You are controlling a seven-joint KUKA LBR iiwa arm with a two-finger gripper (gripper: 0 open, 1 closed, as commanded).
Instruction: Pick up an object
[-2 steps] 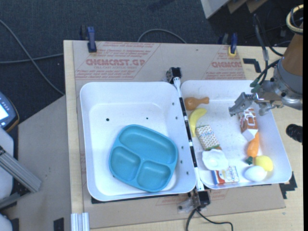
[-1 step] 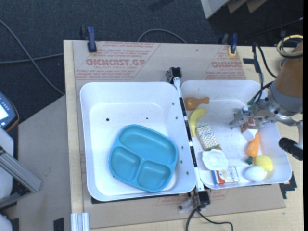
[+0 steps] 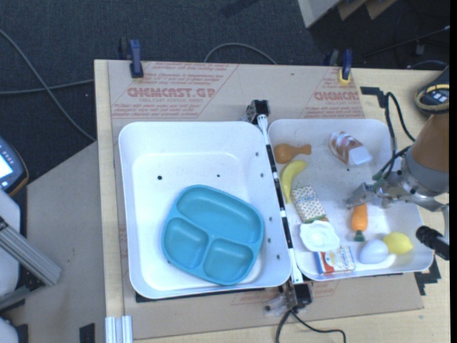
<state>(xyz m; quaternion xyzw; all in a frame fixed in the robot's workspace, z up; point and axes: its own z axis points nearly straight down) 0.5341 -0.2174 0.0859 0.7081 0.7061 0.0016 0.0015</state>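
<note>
The worktop point(image 3: 178, 95) is a board printed with red lettering, and it carries two shallow white bins side by side. Taking the carrot in the right bin as the landmark: far to its left, the left bin point(image 3: 143, 156) holds a blue divided plate point(image 3: 212, 233), lying flat in the near half of that bin.

The right bin point(image 3: 303, 126) begins just past the dividing rim. Up and to the left of the carrot lie a small orange-brown piece point(image 3: 291, 151) and, below that, a yellow banana point(image 3: 290, 177) curving along the bin's left side. A patterned packet point(image 3: 308, 204) sits left of the carrot, near it but apart. Below and left of the carrot is a round white lid-like thing point(image 3: 317, 234), and nearer the bin's front edge a flat red-and-white packet point(image 3: 335, 261). Well above the carrot lies a brown-and-white wrapped item point(image 3: 348, 148).

The carrot point(image 3: 359, 218) itself stands roughly on end in the bin's middle right. Just below it sit a white egg shape point(image 3: 373, 250) and, to the right of that, a yellow lemon point(image 3: 398, 244).

The pincer point(image 3: 371, 193) hangs just above the carrot's upper end, very near it; whether they touch cannot be told. How far apart its tips stand cannot be told either, and nothing is seen gripped in it. The grey arm point(image 3: 428, 170) leads off to the carrot's right.
</note>
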